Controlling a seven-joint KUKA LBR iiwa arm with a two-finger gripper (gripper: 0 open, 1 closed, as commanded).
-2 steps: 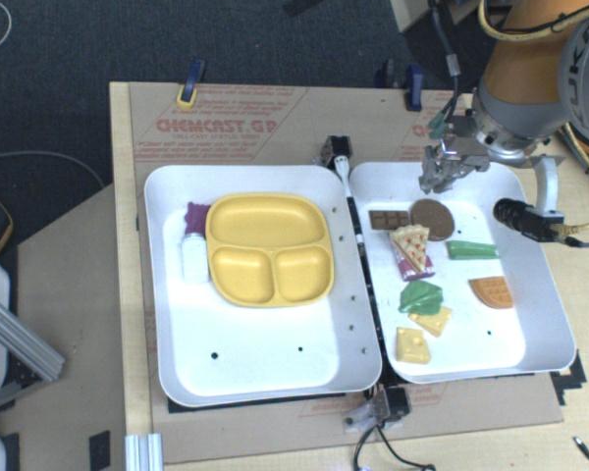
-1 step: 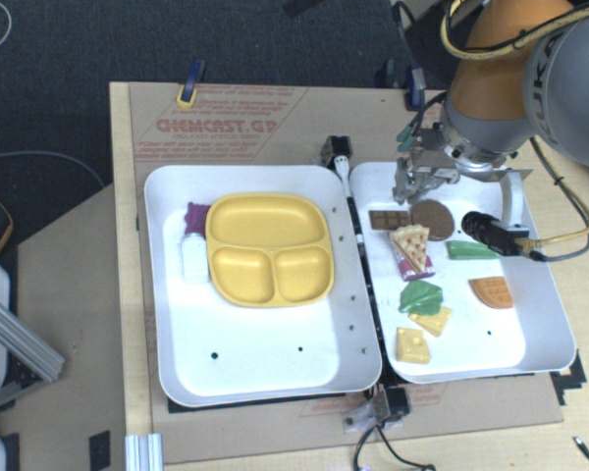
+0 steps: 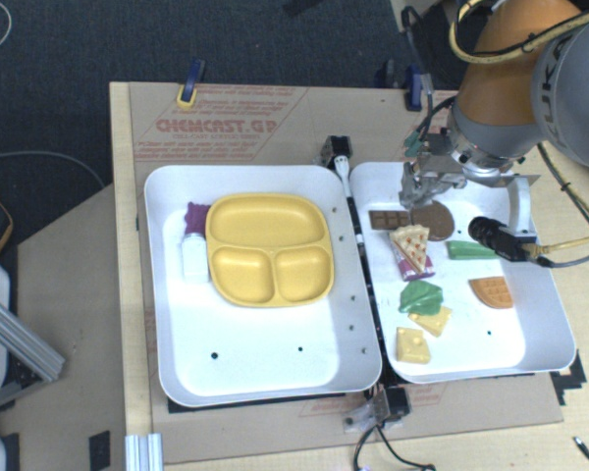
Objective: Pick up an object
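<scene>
Gripper point(image 3: 424, 190) was positioned w/ jaw state undeterminable, over the right white plastic bin's point(image 3: 540, 337) far end, just above a flat round brown disc point(image 3: 438, 222) beside a rectangular brown block point(image 3: 383, 220); a centred, vertical descent was judged best.

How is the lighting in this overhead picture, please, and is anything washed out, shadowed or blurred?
Camera view: even overhead light; the white bins' floors come out bright, nearly washed out. The yellow tray carries a soft sheen. The claw sits in shade beneath the arm, its detail murky. The small food pieces, such as the cheese wedge, look slightly soft.
</scene>
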